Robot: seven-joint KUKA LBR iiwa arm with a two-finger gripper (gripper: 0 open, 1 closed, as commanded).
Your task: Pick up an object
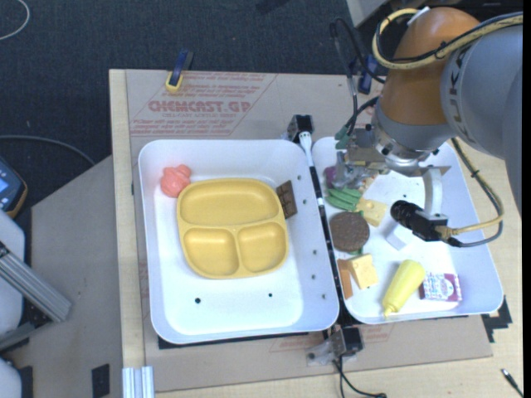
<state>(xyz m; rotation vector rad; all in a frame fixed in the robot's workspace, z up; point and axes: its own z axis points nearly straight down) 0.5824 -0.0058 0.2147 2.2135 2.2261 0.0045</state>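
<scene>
My gripper [352, 175] hangs low over the far left part of the right bin [489, 280], under the grey and orange wrist. Directly beneath it lies a green leaf-like piece [340, 198], with a small purple thing [331, 175] at its left side. A brown round patty [349, 231] lies just in front of the green piece. Whether anything is held cannot be made out.
The right bin also holds a pale yellow wedge [375, 212], a cheese cube [362, 270], a yellow bottle [402, 286], a purple-white packet [440, 287] and a white piece [397, 237]. In the left bin [158, 297] sit a yellow divided plate [232, 226], a pink toy [174, 180] and a brown bar [286, 198].
</scene>
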